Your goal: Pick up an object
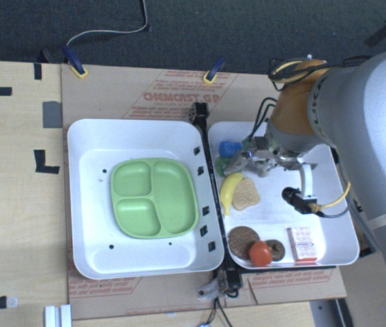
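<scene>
My gripper (245, 161) hangs low over the far left part of the right bin (329, 203), below the grey arm and its orange band. It is just right of a small blue object (229, 148) and just above a yellow banana (229, 190) and a tan slice of bread (247, 194). Nearer the front of that bin lie a brown round cookie (241, 237), a red tomato (260, 253), a small brown piece (275, 249) and a red and white packet (303, 244).
A green divided plate (155, 197) lies in the left bin (87, 182). A black divider (206, 176) runs between the two bins. A black fitting with a yellow cable (302, 201) hangs over the right bin's middle.
</scene>
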### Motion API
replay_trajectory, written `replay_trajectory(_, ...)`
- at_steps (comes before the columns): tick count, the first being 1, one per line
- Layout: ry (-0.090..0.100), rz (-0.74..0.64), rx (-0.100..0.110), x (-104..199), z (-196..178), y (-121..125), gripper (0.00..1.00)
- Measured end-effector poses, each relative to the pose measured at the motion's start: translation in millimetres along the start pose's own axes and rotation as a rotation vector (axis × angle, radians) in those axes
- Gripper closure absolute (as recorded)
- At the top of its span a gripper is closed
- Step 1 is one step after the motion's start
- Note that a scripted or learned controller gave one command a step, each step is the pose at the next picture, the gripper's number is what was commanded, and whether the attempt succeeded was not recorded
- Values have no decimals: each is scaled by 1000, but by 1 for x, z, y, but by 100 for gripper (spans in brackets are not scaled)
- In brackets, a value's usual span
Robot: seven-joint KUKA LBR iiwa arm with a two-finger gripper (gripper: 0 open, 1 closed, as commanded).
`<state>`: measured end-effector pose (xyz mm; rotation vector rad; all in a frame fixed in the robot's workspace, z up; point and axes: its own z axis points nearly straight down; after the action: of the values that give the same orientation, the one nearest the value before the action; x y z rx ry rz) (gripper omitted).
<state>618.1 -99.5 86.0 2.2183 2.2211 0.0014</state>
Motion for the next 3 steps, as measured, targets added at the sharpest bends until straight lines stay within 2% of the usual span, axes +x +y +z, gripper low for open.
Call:
replay_trajectory(1, 3, -4, 42, -1, 3, 43, 0)
replay_trajectory(2, 3, -3, 48, -1, -6, 42, 100)
replay_trajectory(3, 2, -3, 44, 0, -6, 43, 0)
